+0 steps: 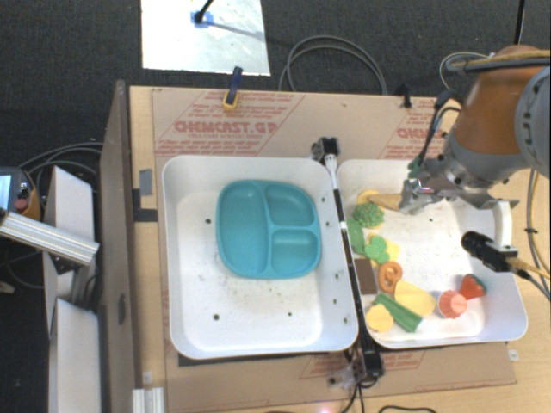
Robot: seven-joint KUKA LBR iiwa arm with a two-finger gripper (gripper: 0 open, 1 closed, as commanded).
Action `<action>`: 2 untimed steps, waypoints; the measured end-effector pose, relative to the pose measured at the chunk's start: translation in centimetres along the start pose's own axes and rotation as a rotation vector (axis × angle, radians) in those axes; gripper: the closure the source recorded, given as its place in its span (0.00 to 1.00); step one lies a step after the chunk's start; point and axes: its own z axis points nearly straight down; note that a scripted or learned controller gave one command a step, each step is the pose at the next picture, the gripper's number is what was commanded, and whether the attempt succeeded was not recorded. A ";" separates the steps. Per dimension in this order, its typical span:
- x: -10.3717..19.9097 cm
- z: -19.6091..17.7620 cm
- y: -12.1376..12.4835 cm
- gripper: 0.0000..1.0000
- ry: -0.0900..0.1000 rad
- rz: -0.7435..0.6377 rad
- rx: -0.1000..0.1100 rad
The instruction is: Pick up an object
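Note:
The right bin (510, 315) holds several toy foods. A green broccoli piece (368, 216) lies at its upper left, with a pale yellow piece (381, 200) just beyond it. Further down lie a green leafy piece (374, 249), an orange ring (390, 275), a yellow piece (414, 298), a green pod (400, 312) and red pieces (461, 297). My gripper (418, 193) hangs over the bin's upper middle, just right of the pale yellow piece. The wrist hides its fingertips.
The left bin (189, 317) holds a teal divided tray (267, 230). A black divider bar (343, 231) runs between the bins. A black handle part (486, 251) of the arm sticks out over the right bin. Cables lie behind the bench.

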 end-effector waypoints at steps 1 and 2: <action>-5.4 -1.5 3.1 1.00 -0.003 0.006 -0.004; -2.1 -1.8 6.0 1.00 -0.001 0.001 -0.004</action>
